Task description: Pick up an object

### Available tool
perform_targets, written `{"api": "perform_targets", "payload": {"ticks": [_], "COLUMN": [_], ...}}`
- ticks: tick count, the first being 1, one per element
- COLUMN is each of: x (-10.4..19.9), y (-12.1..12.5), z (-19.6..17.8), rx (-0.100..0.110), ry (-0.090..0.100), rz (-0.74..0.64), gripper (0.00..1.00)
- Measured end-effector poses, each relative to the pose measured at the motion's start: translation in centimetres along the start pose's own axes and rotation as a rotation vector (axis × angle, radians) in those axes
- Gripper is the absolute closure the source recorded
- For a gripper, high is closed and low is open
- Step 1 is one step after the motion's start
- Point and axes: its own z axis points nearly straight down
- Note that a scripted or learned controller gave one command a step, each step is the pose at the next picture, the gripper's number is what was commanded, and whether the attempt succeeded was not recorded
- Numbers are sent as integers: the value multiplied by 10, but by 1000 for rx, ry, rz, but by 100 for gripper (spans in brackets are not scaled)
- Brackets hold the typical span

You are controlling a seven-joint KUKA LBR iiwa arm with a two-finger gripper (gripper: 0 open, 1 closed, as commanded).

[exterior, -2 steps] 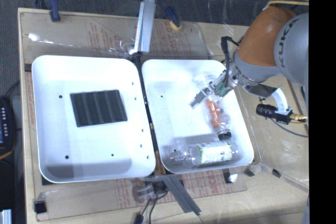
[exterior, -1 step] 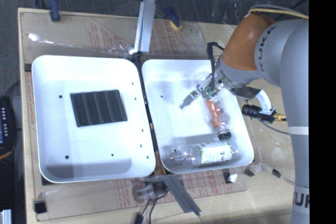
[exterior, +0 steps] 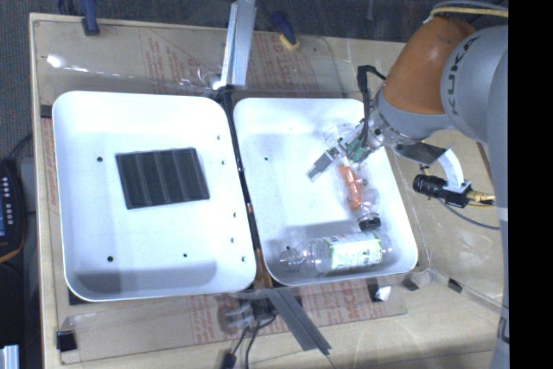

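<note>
1. In the camera view, the grey arm is reaching into the right bin on the desk — its claw is hovering above an orange-and-clear bottle; I cannot tell its opening.
2. A clear plastic bottle is lying along that bin's near wall.
3. The left bin is holding a dark ribbed tray.

Bench bears two white bins side by side. Left bin holds a dark ribbed rectangular pad, lying flat near its centre. Right bin: clear plastic bottle on its side along the 6 o'clock wall; an orange-filled clear item, possibly a small bottle, toward 3 o'clock. Gripper is lowered into this bin at 1 o'clock, just beside the orange item; contact unclear.
</note>
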Motion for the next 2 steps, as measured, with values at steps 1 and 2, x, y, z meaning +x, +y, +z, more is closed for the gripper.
{"api": "perform_targets", "payload": {"ticks": [1, 2], "x": [1, 12], "y": [-2, -19], "z": [-21, -32], "rx": [-1, 1], "ry": [0, 3], "rz": [-21, -38], "gripper": [0, 0]}}
